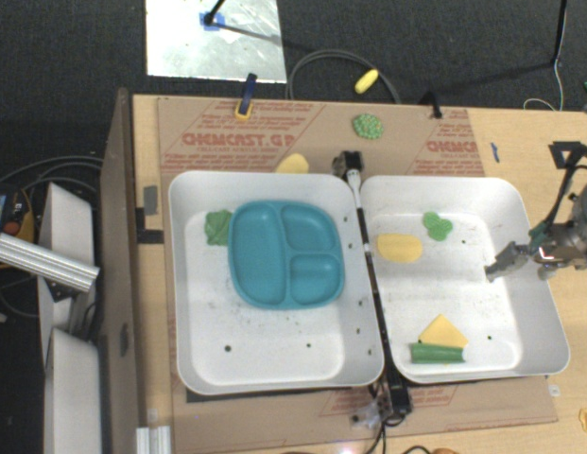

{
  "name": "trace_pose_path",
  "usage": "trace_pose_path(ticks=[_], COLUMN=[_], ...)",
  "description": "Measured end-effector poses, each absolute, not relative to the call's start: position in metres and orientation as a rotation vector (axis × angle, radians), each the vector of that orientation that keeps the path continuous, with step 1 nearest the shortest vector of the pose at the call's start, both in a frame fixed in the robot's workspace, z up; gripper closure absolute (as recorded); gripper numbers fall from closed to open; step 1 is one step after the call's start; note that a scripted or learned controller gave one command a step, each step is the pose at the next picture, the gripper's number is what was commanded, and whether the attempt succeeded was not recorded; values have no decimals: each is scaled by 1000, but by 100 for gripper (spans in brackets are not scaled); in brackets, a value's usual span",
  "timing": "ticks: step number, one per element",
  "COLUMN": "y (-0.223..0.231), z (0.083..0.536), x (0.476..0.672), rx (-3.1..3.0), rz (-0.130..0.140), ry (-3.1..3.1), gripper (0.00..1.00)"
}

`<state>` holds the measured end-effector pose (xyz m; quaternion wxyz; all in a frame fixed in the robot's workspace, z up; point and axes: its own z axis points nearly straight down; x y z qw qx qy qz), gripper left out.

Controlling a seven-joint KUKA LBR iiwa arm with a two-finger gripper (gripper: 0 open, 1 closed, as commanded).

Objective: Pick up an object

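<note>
nearest the camera, along the front wall of the right-hand shallow white bin (543, 348), a flat green rectangular piece (437, 353) lies lengthwise, and a yellow wedge-shaped piece (443, 330) sits just behind it, touching it. further back in that same bin a pale yellow oval piece (399, 247) rests close to the divider between the bins, and a small green leafy piece (437, 224) lies just beyond it toward the back wall.

the two-finger gripper (496, 267) reaches in from the right edge and hangs low over the right side of this bin, its grey tip pointing toward the bin's middle. nothing sits between its fingers; whether the claw is released or clenched cannot be made out from this angle. it is well apart from the yellow wedge and from the oval piece, with bare bin floor under it.

the left-hand shallow white bin (208, 348) holds a teal plastic divided plate (285, 254) with three compartments, lying flat near the bin's centre. a small green leafy scrap (217, 226) touches the plate's left rim.

behind the bins, on the brown cardboard sheet (217, 140), sit a green bumpy round piece (368, 126) and a yellow rounded piece (293, 165) at the left bin's back rim.
</note>
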<state>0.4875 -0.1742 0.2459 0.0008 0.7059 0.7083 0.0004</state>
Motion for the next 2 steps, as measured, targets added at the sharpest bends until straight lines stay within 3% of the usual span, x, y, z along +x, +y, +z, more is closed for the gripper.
trace_pose_path(ticks=[1, 2], y=[-148, -142], z=[86, 86], x=[484, 604], rx=[2226, 2203], rz=[-7, 12], ry=[2233, 2225], gripper=[0, 0])
